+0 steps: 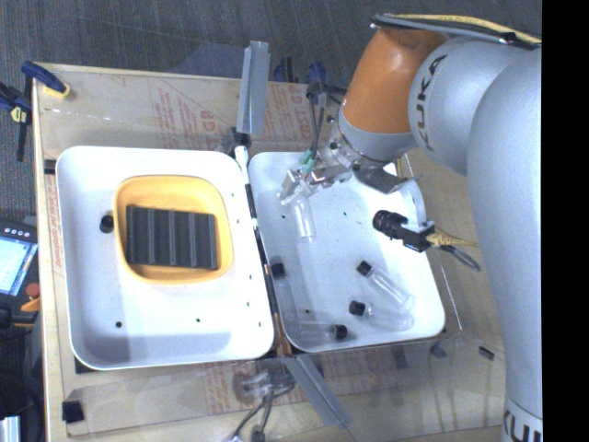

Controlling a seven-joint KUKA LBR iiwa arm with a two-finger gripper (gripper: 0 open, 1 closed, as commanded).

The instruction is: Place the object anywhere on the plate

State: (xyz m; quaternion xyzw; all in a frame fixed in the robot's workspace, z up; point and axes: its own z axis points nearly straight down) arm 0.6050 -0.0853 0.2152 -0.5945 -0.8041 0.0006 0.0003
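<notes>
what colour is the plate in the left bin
Yellow-orange rim, with a dark grey ribbed centre; the plate shows in the camera view.

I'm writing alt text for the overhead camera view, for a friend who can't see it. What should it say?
A grey robot arm with an orange band reaches from the right over the right white bin, its gripper above clear, black-capped vials scattered there. The left white bin holds a yellow plate carrying a dark ridged insert.
</notes>
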